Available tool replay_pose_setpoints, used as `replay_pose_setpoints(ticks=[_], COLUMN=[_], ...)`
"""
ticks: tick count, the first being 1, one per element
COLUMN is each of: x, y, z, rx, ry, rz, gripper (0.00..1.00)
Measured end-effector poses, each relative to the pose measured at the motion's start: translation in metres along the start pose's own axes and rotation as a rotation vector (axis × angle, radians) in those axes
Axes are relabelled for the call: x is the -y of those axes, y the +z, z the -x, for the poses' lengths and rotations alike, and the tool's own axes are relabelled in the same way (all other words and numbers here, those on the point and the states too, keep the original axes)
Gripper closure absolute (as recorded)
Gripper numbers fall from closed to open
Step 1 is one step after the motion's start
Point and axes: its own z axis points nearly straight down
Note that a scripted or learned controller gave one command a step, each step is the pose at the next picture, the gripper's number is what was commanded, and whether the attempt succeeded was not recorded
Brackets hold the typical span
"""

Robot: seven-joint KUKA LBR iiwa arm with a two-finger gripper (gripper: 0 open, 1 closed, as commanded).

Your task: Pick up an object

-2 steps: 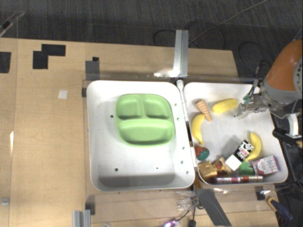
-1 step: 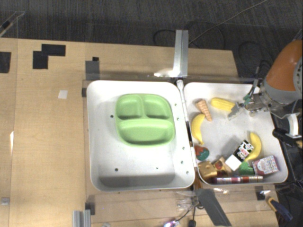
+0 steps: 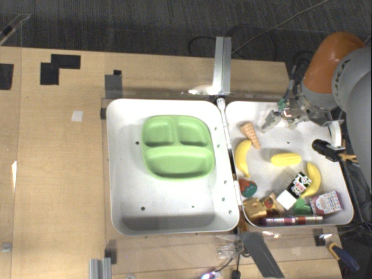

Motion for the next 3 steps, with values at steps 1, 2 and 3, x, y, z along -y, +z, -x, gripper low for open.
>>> replay_pose_setpoints(ticks=[1,2,3], x=[0.051,0.113,0.120], y=[-0.002,-0.004,-0.005], z=[0.019,0.002,-0.019], rx=[0.002,0.002,0.006], ry=[-0.092,-0.127,-0.032], rz=[0.002,0.005,0.010], gripper=[0.00,0.00,0.00])
